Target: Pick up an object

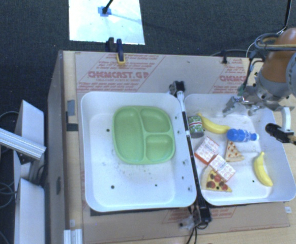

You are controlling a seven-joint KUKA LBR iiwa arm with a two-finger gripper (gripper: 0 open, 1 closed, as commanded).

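Note:
My gripper (pixel 241 107) hangs over the back part of the right bin (pixel 285 187), its fingers spread open with nothing between them. Below and left of it lie a yellow banana (pixel 214 126) and a small green can (pixel 195 126). A blue bottle (pixel 242 135) lies on its side just in front of the gripper. Further forward are a pizza slice (pixel 233 152), two red-and-white boxes (pixel 207 149) (pixel 222 168), a second pizza slice (pixel 216 183) and a second banana (pixel 262 169).
The left bin (pixel 97 187) holds a green divided plate (pixel 143 135). A black divider bar (pixel 187 141) runs between the bins. A black-tipped part (pixel 277 132) juts over the right bin's right rim. The grey arm (pixel 285 70) reaches in at the upper right.

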